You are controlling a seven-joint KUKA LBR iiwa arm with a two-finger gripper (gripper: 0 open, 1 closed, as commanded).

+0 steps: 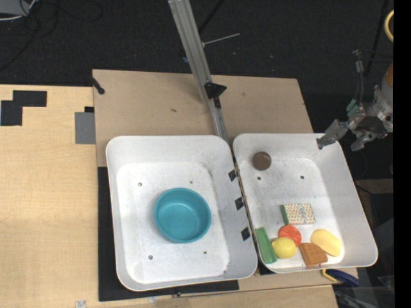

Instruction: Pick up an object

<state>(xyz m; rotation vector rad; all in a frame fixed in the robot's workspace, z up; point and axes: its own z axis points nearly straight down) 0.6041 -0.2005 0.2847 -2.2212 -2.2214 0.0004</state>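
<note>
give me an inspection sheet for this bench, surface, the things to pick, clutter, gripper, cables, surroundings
Surface: two shallow white bins side by side, left bin and right bin, on a tan board.
Job's things: teal bowl alone in the left bin; in the right bin a brown round piece near the far edge, and at the near end a patterned pad, green stick, red ball, yellow ball, yellow oval and brown block.
Clutter: nothing seen.
Gripper: gripper over the right bin's far right corner, nothing between its fingers.
Cables: dark cables at the top left.
Surroundings: slanted metal rail; wooden table on the left.
</note>
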